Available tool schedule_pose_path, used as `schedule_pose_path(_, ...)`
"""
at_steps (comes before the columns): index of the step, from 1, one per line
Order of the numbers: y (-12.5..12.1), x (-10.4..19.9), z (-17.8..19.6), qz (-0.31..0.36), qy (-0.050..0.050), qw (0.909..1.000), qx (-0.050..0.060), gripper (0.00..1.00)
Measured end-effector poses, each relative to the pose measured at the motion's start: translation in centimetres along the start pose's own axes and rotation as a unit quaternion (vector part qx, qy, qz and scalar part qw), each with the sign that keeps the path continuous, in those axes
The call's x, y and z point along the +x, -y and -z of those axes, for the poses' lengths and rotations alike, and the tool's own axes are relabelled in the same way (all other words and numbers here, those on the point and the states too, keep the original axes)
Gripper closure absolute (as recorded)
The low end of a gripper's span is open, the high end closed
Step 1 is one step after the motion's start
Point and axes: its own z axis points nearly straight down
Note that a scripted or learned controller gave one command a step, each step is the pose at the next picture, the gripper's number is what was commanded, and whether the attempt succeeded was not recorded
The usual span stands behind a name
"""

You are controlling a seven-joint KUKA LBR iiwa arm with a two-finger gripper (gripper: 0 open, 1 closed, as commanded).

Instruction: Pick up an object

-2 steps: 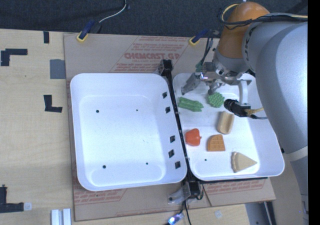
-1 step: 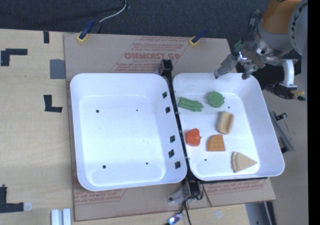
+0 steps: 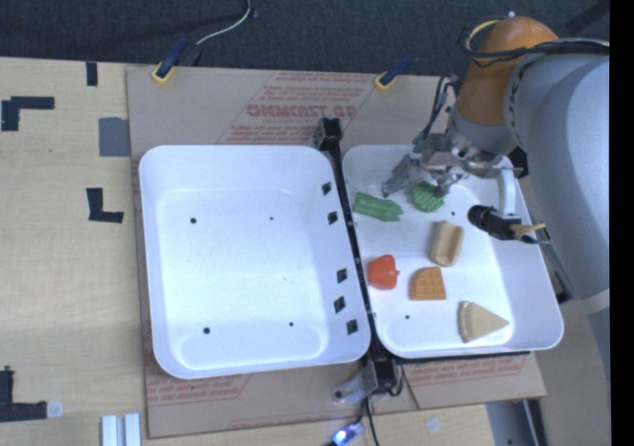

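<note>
Hovering over the far end of the right bin [image 3: 520, 285], the pincer [image 3: 424, 176] hangs over a small green piece [image 3: 428, 199]; whether it is apart or together cannot be told. The left bin [image 3: 248, 276] has a wide open white floor. A longer green piece [image 3: 377, 206] lies by the dividing rim. The arm cuts off the right bin's far corner. Red print on the cardboard [image 3: 198, 107] beneath reads roughly "CHEMCAST".

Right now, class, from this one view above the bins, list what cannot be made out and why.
- Small green object: in the camera view it overlaps the end effector, so contact between them is unclear.
- Right bin: its far right corner is hidden under the arm.
- Red print behind the bins: too small and blurred to read in full.
</note>
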Motion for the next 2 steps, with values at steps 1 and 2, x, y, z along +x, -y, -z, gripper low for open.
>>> schedule_pose_path(1,-0.6,4.0,-1.6,0.001,0.005,0.9999,-0.011,0.0)
schedule_pose_path(2,0.0,-6.3,9.7,-0.004,0.005,0.9999,-0.01,0.0)
